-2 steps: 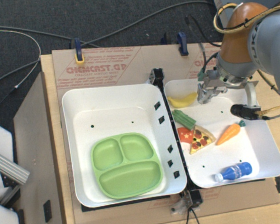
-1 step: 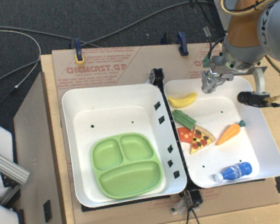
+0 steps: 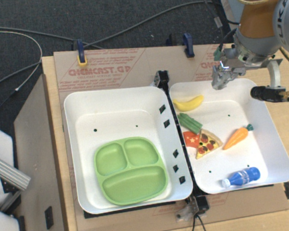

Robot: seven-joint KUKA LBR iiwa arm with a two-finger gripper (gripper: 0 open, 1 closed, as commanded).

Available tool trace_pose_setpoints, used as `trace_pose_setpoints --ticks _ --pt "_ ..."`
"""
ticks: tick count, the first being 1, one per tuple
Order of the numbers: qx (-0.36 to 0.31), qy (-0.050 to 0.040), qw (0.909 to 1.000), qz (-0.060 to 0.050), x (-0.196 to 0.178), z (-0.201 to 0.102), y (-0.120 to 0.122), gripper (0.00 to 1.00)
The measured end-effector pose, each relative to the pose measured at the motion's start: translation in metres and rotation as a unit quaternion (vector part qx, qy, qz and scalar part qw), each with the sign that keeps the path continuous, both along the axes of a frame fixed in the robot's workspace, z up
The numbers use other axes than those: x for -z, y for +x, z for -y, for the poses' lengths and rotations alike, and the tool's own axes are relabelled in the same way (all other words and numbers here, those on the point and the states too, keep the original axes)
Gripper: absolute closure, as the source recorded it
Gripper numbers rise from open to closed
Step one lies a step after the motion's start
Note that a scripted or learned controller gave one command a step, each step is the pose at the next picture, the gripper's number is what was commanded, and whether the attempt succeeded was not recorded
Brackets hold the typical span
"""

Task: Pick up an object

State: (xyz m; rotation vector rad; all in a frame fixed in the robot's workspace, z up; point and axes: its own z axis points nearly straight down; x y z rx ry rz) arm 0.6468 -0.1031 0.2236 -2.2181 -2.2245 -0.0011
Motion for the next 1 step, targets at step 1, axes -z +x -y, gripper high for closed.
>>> trace_pose_setpoints --ticks 1 --pt "-0.001 0.0011 1.0 -0.005 0.0125 -0.0462 -0.0216 1.0"
